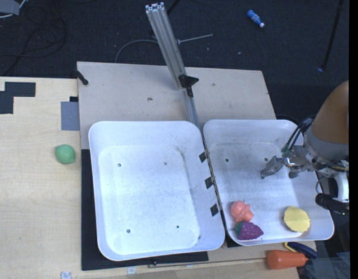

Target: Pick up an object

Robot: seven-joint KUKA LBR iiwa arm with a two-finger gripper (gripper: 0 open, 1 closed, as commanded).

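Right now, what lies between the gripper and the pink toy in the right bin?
In the camera view, only bare white bin floor lies between the gripper and the pink toy. The purple grapes sit beyond it, touching it.

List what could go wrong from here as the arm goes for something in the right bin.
1. The pink toy and purple grapes touch, so closing on one may nudge or drag the other.
2. The yellow piece looks flat and lies near the right bin's front wall, leaving the fingers little to grip.
3. The gripper hangs over bare floor, apart from all three, so shutting here would likely catch nothing.
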